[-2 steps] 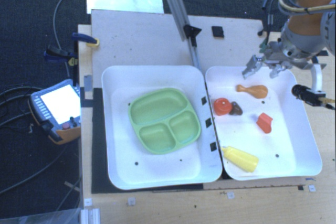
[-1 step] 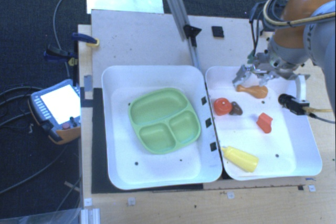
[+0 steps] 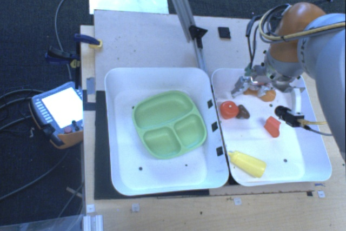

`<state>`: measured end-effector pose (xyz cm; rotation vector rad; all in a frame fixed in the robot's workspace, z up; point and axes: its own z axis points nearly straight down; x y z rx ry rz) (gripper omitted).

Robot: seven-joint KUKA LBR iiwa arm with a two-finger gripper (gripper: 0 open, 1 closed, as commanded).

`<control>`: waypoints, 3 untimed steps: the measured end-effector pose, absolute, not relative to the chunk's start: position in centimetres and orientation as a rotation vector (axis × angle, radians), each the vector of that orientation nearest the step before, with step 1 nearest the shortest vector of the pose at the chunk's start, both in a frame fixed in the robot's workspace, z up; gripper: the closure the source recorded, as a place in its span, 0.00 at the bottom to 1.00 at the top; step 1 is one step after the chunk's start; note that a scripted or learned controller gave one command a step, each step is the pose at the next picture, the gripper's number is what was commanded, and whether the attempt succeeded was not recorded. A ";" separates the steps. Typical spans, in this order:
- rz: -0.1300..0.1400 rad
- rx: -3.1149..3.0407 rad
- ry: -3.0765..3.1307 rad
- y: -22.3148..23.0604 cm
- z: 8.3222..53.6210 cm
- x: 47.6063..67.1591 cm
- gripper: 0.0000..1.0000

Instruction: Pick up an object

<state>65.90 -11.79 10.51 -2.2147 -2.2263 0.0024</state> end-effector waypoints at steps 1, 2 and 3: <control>-0.005 -2.216 -2.233 -11.8 12.1 66.1 1.00; -0.006 -2.224 -2.227 -12.3 16.8 65.9 1.00; -0.006 -2.220 -2.230 -12.3 20.8 66.0 1.00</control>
